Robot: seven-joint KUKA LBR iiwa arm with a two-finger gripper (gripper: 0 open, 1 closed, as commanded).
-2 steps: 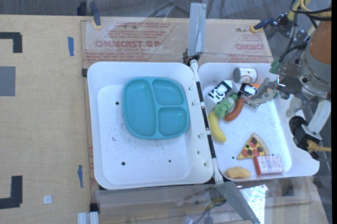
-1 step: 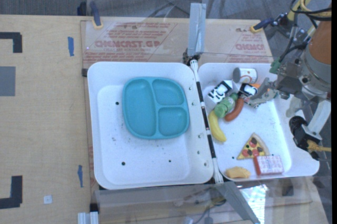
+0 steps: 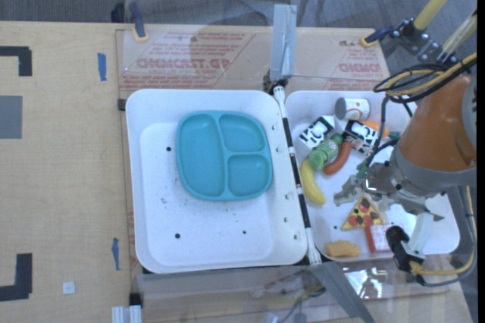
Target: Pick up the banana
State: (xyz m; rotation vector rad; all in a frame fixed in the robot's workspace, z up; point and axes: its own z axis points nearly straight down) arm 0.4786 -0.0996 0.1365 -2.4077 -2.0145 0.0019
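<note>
From the camera view above the bench, the banana [image 3: 311, 183] lies near the left wall of the right bin [image 3: 449, 238], just below a green toy [image 3: 324, 153] and a red-orange one [image 3: 339, 158], untouched. The gripper [image 3: 360, 189] hangs to the banana's right, beside a pizza-slice toy [image 3: 362, 214]; I cannot tell how it is set. The left bin [image 3: 151, 185] holds a teal divided plate [image 3: 224, 155].

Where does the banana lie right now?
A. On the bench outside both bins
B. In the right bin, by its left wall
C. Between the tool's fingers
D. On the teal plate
B: the banana lies in the right bin along its left wall, apart from the plate.
</note>
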